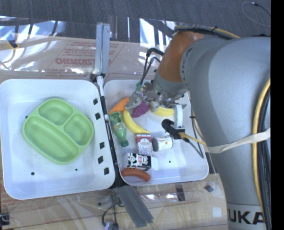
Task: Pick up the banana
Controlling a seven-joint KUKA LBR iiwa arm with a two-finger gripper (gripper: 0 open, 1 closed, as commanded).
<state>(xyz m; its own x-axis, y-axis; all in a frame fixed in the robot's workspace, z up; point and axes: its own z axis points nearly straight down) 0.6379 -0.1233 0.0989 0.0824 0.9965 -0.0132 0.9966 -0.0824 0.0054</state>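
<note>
The banana (134, 123) lies in the right bin (195, 169), toward its left half, with its long axis running on a slant: upper end near the carrot (119, 104), lower end curving toward the small red-and-white carton (144, 144). It rests flat on the bin floor, the green bottle (118, 127) just beside it on the left and a purple bunch of grapes (141, 109) touching or nearly touching its upper part.

The gripper (143, 98) hangs over the upper middle of that bin, at the end of the grey arm (228, 104) with its orange band. It sits right above the grapes, so the banana is just below and slightly left of it in the camera view. The wrist and clutter hide the tips, and I cannot tell how they stand or whether anything is caught there.

As I judge it, what matters is the short offset down along the banana's length. A grasp would want to close across the narrow width, at the middle of the fruit, clear of grapes and bottle. A second yellow piece (163, 111) lies just right of the gripper and could be mistaken for the target.
</note>
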